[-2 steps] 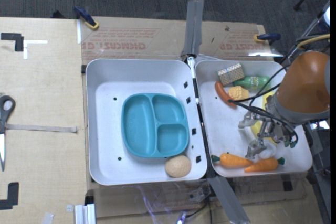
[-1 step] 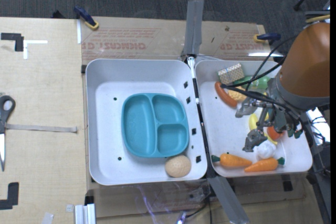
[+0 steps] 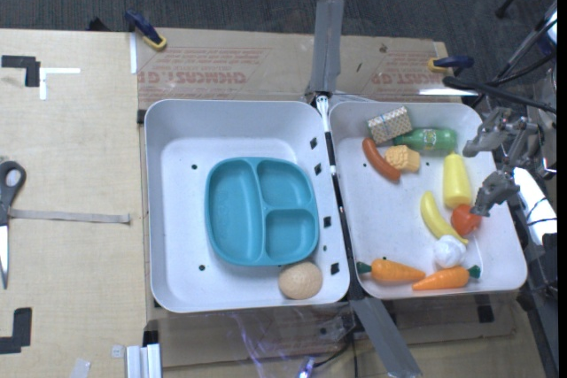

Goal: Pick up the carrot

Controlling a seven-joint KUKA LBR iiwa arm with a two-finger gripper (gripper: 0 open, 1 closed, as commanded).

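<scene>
Carrot [image 3: 395,271]: orange, tapered, with a small green top at its left end, lying flat near the front wall of the right bin [image 3: 509,279]. A second one [image 3: 443,279] lies just beside it, green end to the right. My pincer [image 3: 485,197] hangs above the red tomato [image 3: 464,219]; whether it is parted or closed, I cannot tell.

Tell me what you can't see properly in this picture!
- Hand over the tomato, camera view: too small and blurred to tell if it is open or shut.
- Tomato: partly covered by the hand.
- Two carrots: leafy tips too small to make out.
- Scissors: cut off by the left edge.
</scene>
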